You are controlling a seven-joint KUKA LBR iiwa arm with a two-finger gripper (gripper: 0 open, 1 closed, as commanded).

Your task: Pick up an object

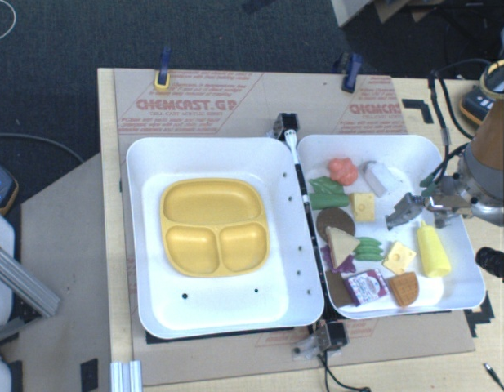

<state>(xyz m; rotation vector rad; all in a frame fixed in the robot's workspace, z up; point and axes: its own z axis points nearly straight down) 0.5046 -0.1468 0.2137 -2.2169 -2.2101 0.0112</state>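
- the pickable stuff is all piled in the right bin (456, 296): a yellow corn-looking piece (433, 250), cheese-like wedges (399, 257), a green pepper-ish thing (329, 192), a pinkish lump (343, 170), a brown cookie shape (404, 288) and a small packet (366, 286); some of them are touching or overlapping near the bin's front
- the gripper (405, 209) hangs over the middle-right of that bin, just above the corn piece and beside a whitish object (385, 178); its dark fingers look spread apart with nothing between them, so no grab yet as far as I can see
- if it were me, I'd go for something sitting on its own, like the corn piece, and come straight down so the fingers straddle it; the crowded front corner looks like a recipe for a miss
- the left bin (145, 219) only holds a yellow divided tray (212, 227), well apart from the arm
- both bins sit on a brown board (235, 96) held by blue clamps (163, 68); dark carpet beyond, cables trailing around the edges
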